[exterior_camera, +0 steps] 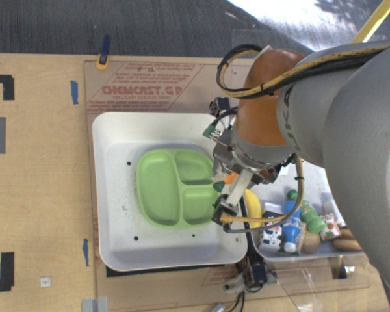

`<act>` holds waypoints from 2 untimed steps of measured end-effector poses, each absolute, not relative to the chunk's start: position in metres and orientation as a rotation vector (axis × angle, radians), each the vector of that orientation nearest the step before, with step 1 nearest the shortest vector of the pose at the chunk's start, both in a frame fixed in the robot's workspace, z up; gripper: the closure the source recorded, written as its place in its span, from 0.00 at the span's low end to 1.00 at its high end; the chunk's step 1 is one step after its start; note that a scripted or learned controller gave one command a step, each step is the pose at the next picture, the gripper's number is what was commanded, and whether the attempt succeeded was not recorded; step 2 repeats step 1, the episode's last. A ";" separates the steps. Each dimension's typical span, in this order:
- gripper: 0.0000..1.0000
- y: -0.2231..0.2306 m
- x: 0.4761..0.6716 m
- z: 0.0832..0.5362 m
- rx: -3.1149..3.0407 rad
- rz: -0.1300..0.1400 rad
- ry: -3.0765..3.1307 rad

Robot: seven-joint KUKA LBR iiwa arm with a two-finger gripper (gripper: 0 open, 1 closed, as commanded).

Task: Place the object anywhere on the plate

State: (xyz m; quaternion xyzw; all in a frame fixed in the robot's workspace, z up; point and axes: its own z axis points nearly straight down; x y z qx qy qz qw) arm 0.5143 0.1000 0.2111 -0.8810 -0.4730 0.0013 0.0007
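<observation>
A light green divided plate [172,187] lies in the left white bin [114,194]. My gripper [222,183] hangs over the plate's right edge, at the border between the two bins. A small orange and green thing [226,179] shows right at the gripper, partly hidden by the wrist. I cannot tell whether it is held between the fingers or lies beneath them.
The right bin [312,252] holds several toys, among them a yellow banana [252,203], a blue and green piece [292,207] and a brown one [344,242]. The big grey arm covers most of that bin. A cardboard sheet [143,90] lies behind the left bin.
</observation>
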 end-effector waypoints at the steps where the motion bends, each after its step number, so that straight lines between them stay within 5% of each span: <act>1: 0.00 0.100 0.514 0.211 -2.768 0.003 -1.484; 2: 0.00 0.100 0.514 0.211 -2.768 0.003 -1.484</act>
